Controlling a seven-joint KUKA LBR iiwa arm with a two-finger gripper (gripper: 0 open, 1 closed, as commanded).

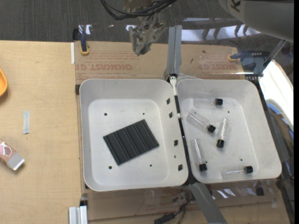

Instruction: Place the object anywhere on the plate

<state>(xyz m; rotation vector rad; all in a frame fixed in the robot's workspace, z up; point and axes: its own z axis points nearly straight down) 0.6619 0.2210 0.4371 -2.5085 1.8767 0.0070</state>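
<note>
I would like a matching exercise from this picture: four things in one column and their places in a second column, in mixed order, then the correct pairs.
Things:
1. dark ribbed plate
2. clear vials with black caps
3. gripper
4. blue clamp

Places:
A. above the cardboard, beyond the left bin's far edge
B. in the right bin
C. at the bench's far edge, left of the gripper
D. on the floor of the left bin

Pairs: 1-D, 2-B, 3-A, 4-C
</note>
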